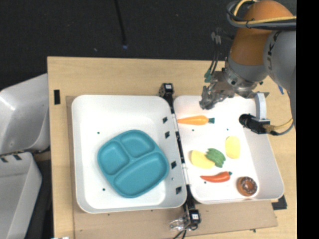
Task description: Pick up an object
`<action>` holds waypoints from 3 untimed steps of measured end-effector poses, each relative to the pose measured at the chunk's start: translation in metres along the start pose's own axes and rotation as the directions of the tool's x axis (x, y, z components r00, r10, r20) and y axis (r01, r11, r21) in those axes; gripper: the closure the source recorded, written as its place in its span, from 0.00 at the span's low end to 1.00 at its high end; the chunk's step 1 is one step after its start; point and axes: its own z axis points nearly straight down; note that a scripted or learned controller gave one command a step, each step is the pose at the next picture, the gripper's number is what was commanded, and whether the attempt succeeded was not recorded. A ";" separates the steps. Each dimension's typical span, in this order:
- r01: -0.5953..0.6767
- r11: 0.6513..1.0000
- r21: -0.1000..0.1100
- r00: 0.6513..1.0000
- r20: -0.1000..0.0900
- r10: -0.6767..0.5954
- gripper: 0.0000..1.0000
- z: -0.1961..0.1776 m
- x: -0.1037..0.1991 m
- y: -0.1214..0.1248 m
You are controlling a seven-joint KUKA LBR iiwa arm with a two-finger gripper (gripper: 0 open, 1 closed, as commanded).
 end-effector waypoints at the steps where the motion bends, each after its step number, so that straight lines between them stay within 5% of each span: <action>1: 0.000 1.000 0.001 1.000 -0.001 0.000 1.00 0.003 0.050 0.005; 3: -0.001 1.000 0.003 1.000 0.000 0.001 1.00 0.014 0.143 -0.010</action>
